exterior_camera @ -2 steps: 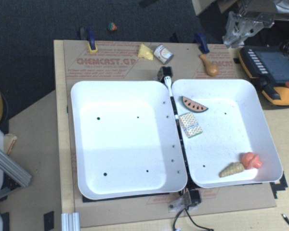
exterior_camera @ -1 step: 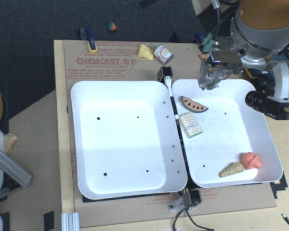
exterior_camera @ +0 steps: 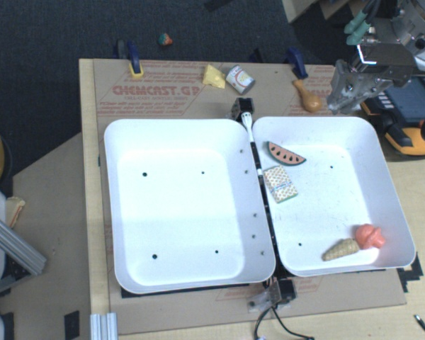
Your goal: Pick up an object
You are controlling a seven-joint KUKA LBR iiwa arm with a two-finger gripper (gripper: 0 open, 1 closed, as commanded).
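Observation:
The right bin (exterior_camera: 382, 168) holds three objects. A watermelon slice (exterior_camera: 286, 154) lies near its back left corner, with a small patterned box (exterior_camera: 280, 183) just in front of it. An ice cream cone with a pink scoop (exterior_camera: 354, 244) lies near the front right corner. My gripper (exterior_camera: 346, 91) hangs beyond the bin's back edge at the upper right, well apart from all three. It is metallic and seen from above, and nothing shows in it.
The left bin (exterior_camera: 113, 190) sits beside the right one. Behind the bins on the board lie a yellow wedge (exterior_camera: 214, 77), a small carton (exterior_camera: 240, 79) and a brown drumstick-shaped toy (exterior_camera: 309, 96). Blue clamps (exterior_camera: 134, 59) (exterior_camera: 295, 61) hold the back edge.

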